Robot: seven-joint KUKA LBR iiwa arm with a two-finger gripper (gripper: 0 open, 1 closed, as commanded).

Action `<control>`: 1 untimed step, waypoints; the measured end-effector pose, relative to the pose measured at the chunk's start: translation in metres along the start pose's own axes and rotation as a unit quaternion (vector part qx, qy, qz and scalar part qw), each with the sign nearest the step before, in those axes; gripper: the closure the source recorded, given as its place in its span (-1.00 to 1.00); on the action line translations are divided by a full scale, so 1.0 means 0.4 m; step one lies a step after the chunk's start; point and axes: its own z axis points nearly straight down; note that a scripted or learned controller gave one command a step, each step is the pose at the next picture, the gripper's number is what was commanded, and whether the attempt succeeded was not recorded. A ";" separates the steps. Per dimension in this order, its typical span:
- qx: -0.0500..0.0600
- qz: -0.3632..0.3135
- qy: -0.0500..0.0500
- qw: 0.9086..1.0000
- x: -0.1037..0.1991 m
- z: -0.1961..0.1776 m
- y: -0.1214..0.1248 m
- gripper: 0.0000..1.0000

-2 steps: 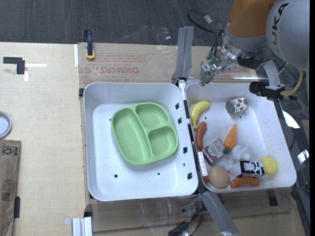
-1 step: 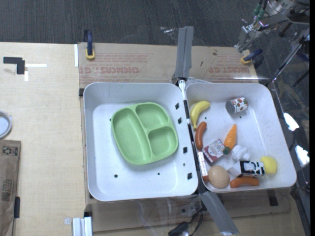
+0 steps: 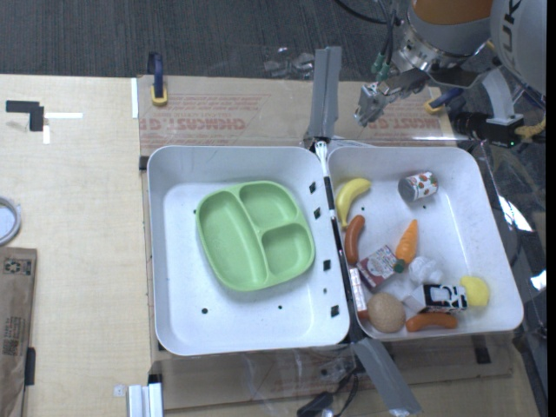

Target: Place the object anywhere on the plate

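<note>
A robotics lab. A wooden bench (image 3: pixel 78 233) bears two white bins (image 3: pixel 165 259) clamped side by side, with tape marks at far left. The right bin holds toy food, such as a banana (image 3: pixel 350 197) and a carrot (image 3: pixel 407 241). A grey-and-orange arm (image 3: pixel 452 7) with loose cables hangs at far right, above dark carpet (image 3: pixel 174 16).

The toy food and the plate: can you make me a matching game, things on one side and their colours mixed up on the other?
Things:
1. plate
2. banana
3. carrot
4. egg

Colours:
A. orange
B. tan
C. green
D. yellow

Pairs: 1-C, 2-D, 3-A, 4-B
</note>
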 end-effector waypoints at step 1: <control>0.000 -0.109 0.000 0.994 0.157 0.210 0.071 1.00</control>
